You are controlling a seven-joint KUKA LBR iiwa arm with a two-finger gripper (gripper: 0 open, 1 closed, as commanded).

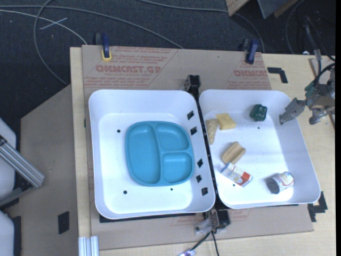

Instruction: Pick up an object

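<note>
1. The two-finger gripper [302, 114] hangs at the right rim of the right white bin [303, 159], its fingers spread apart with nothing between them.
2. Inside that bin, the small dark green block [258, 112] sits nearest the gripper, toward the bin's far side.
3. The pale yellow wedge [226, 121], tan bread-like roll [233, 152], red-and-white packet [236, 174] and small grey-and-red can [280, 182] lie elsewhere in the bin.
4. The blue divided plastic plate [159, 153] lies in the left white bin [106, 137].
</note>
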